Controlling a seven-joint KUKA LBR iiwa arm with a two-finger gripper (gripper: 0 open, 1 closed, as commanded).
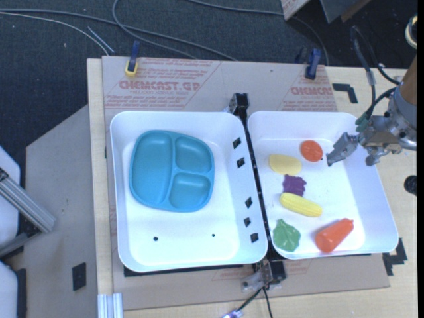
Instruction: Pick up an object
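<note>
Right-hand bin (377, 197), contents listed from the near rim to the far rim:

- Red-orange toy pepper (334, 234), near rim, long axis running from 8 to 2 o'clock
- Green leafy toy (286, 236), just at 9 o'clock of the pepper
- Yellow corn cob (301, 205), mid-bin, long axis running from 10 to 4 o'clock
- Purple toy (294, 185), touching or just beside the cob's far end
- Yellow piece (285, 163), lying roughly crosswise, 9 to 3 o'clock
- Orange round toy (311, 151), farthest of the set, at 2 o'clock of the yellow piece

Gripper (338, 152): hovers over the far right of the bin, pointing toward 8 o'clock; its fingers appear spread with nothing between them, though the slant makes this hard to confirm.

Governing relation: the orange round toy lies just beside the fingertips at 9 o'clock, nearest of all items. Being round, it offers no long axis to align with. The remaining toys lie between 7 and 8 o'clock of the gripper, farther off.

Left-hand bin (126, 197): holds a blue divided plate (172, 171), well apart from the arm
</note>
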